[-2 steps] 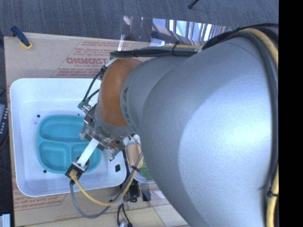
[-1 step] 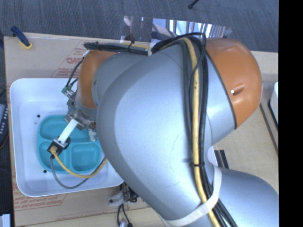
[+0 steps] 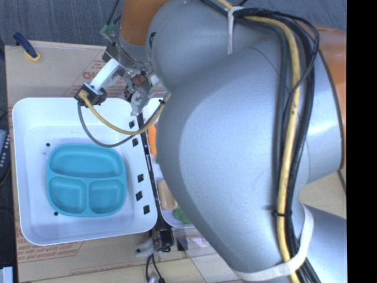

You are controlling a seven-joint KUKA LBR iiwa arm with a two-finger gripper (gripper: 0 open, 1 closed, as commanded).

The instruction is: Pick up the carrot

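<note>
Arm [image 3: 235,134] bulk takes up most of the scene: its grey shell reaches in from the right and hangs over the right bin [image 3: 171,217], covering nearly all of it. An orange band [image 3: 138,10] sits at the top, above the wrist, and dark and yellow cables [image 3: 291,128] run down the shell. The wrist end points down and left, toward the top edge of the left bin [image 3: 29,158], with the jaws [image 3: 136,96] just above the rim shared by the two bins; whether they are apart or together cannot be told, since the arm and a looping yellow cable crowd them.

The left bin is shallow and white, lying on the brown table [image 3: 53,58]. Inside it, toward its lower half, lies a blue tray [image 3: 87,180] with three compartments.

Just right of the left bin's shared rim, a sliver of orange, seemingly the carrot [image 3: 152,140], peeks out under the arm's edge inside the right bin.
</note>
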